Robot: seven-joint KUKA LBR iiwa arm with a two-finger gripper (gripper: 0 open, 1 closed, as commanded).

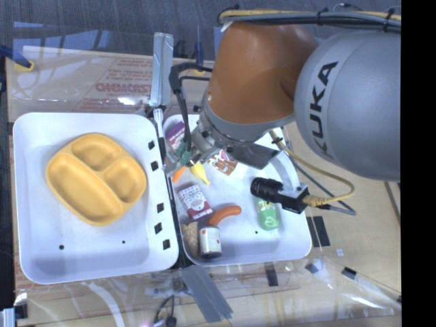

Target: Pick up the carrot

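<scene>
The carrot (178,174) is a small orange piece with a green top, lying at the left edge of the right bin (293,244), close to the divider. The gripper (190,153) hangs just above and slightly right of it, under the orange band and grey body of the arm, which hide most of it. The carrot's green end lies right at the gripper's tip; I cannot tell whether they touch.
Around the carrot lie a yellow piece (200,172), a maroon packet (193,200), an orange-red sausage (225,214), a small can (209,241), a green bottle (268,215) and a purple item (176,133). The left bin (34,251) holds a yellow divided plate (96,177).
</scene>
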